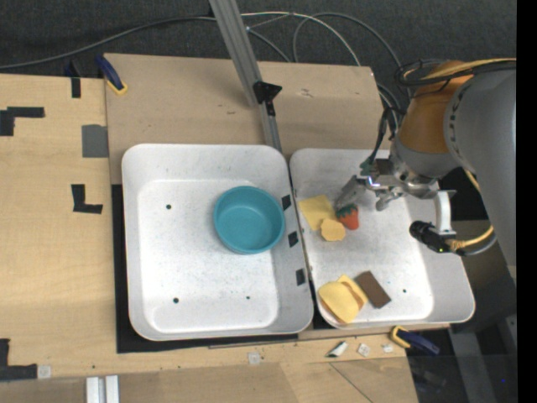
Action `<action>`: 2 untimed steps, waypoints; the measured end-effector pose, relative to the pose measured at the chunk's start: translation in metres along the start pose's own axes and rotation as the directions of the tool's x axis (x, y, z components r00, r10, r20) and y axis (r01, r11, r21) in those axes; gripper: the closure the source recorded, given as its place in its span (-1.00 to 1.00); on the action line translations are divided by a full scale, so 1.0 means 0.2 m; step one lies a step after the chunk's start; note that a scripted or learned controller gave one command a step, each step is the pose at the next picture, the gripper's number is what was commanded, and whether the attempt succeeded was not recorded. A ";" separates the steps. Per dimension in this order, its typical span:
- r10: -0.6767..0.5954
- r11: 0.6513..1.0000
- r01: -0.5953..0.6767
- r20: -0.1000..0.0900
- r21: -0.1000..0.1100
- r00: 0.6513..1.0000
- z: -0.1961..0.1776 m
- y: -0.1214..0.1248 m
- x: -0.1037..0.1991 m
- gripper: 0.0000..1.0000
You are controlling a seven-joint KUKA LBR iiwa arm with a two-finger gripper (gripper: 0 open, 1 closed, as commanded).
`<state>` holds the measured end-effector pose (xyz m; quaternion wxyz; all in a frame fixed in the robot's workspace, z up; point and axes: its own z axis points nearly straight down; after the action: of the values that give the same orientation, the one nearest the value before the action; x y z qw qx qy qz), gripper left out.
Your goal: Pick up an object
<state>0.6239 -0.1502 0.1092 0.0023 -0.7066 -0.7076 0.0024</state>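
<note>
The right bin (pixel 419 300) holds several small items. A small red object (pixel 350 219) lies in its upper left part, next to a pale yellow flat piece (pixel 314 211) and a small orange-yellow piece (pixel 333 232). My gripper (pixel 347 201) is low over the bin, its tip just above and touching or almost touching the red object. Nothing is seen lifted. Near the bin's front edge lie a yellow rounded object (pixel 340 300) and a brown block (pixel 373 290), side by side.
A blue bowl (pixel 247 218) sits in the left bin (pixel 168 292), near its right wall. A slanted metal pole (pixel 243 53) rises behind the bins. Cables run across the back, and the arm's grey body (pixel 478 133) fills the right side.
</note>
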 end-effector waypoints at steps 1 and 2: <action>-0.002 1.000 0.002 0.000 -0.004 1.000 -0.07 0.01 0.00 1.00; -0.001 1.000 0.001 0.000 -0.009 1.000 -0.28 0.00 0.03 1.00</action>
<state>0.6251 -0.1443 0.1661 -0.0010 -0.7063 -0.7079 -0.0009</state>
